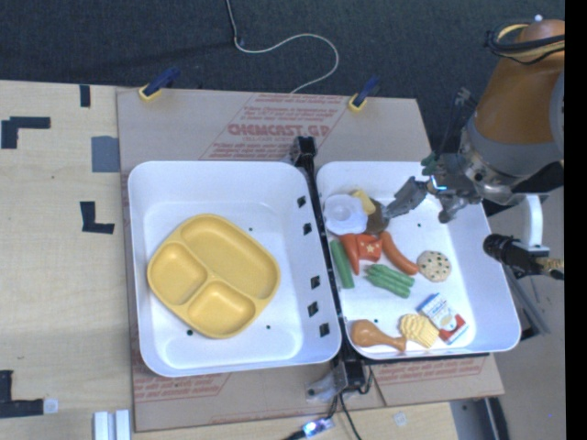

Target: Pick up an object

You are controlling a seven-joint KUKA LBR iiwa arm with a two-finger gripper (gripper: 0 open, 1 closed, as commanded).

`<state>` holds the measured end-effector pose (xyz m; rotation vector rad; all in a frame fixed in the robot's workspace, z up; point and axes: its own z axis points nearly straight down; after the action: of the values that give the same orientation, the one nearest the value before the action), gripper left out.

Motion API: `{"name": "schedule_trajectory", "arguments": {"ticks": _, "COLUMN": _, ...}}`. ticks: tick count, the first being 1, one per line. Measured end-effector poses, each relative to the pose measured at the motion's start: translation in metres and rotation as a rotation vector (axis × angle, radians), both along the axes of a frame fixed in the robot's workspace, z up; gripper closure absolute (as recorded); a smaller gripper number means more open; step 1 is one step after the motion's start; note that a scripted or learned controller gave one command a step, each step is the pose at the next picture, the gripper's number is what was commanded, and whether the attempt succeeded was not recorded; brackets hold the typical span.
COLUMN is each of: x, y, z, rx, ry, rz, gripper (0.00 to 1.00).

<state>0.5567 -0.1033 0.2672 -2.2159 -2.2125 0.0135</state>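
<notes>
Reaching in from three o'clock, the end effector point(383, 214) hangs low over the right bin point(481, 273), its dark fingers angled down toward the toy food at the bin's ten o'clock corner; whether they are parted or closed I cannot tell, and nothing shows between them.

Largest first: the worktop point(55, 273) carries both bins. The left bin point(147, 191) holds a yellow divided plate point(213, 273). The right bin holds everything worth picking. A white cup point(345, 213) sits just at nine o'clock of the fingertips, with a small yellow piece point(364, 200) beside it. An orange carrot point(396, 255) and a red piece point(365, 246) lie at six o'clock of the tip, with two green pods point(343, 264) point(390, 280) beyond. A cookie point(433, 264) lies well apart, alone.

Judged from this, the cluster under the tip is crowded (things touch). A clean descent should centre on one item and straddle its narrow width, or choose the lone cookie instead.
</notes>
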Motion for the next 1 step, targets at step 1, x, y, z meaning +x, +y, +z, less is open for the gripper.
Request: {"name": "schedule_trajectory", "arguments": {"ticks": 1, "x": 0.0021, "y": 0.0001, "z": 0.0061, "rx": -0.001, "ry": -0.012, "rz": 0.003, "gripper": 0.00}}
